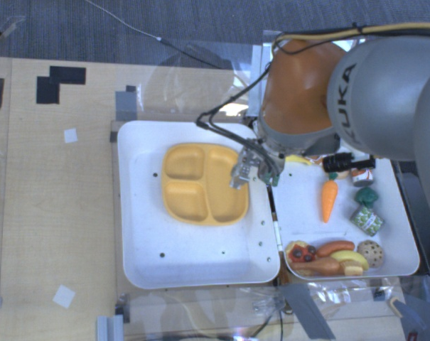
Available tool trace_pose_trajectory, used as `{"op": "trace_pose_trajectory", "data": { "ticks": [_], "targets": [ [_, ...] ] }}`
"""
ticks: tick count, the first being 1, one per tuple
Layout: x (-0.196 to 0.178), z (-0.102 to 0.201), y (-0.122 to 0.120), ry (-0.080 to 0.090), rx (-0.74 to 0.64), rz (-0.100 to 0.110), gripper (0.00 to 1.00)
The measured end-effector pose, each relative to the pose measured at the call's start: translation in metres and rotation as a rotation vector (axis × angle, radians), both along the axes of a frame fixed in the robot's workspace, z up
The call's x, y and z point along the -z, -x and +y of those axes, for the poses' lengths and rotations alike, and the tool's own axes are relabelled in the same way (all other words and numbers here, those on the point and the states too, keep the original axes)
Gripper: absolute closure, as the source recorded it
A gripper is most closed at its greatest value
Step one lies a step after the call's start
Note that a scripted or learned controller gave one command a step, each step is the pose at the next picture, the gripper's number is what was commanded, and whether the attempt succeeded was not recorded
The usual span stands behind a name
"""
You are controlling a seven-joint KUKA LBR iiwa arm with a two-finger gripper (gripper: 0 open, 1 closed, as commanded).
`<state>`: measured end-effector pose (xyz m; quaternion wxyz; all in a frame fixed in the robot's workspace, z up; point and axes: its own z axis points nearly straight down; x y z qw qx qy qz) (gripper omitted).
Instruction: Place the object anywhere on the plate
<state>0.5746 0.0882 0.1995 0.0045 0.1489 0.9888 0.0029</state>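
The gripper (242,178) hangs over the right rim of the plate (190,197), which lies in the left bin (193,265). We cannot tell whether the gripper is apart or together, and we cannot make out an object in it. The loose items we can see, such as the carrot (329,201), lie in the right bin (408,256).

Procedure for the step in hand, which we judge to be the release over the plate:
1. Confirm that the object is actually held before lowering.
2. Shift left from the rim, toward the middle of a compartment. A drop on the rim or on a divider ridge is likely to roll off.
3. Lower until just above the plate surface, then release and rise straight up.

Clearances:
- The plate's right rim lies near the wall shared by the two bins, so room on that side is small.
- Bare bin floor lies to the left of and below the plate, giving free room for approach.
- The arm body overhangs the right bin. Retract upward before any sideways travel.
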Motion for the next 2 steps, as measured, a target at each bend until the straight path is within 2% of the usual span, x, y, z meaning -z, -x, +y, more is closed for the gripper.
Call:
{"op": "trace_pose_trajectory", "data": {
  "ticks": [1,2],
  "targets": [
    [-0.0309,0.0801,-0.0342,-0.003,0.1,0.0,1.0],
    [-0.0298,0.0754,-0.0347,0.001,0.106,0.002,0.0]
  ]
}}
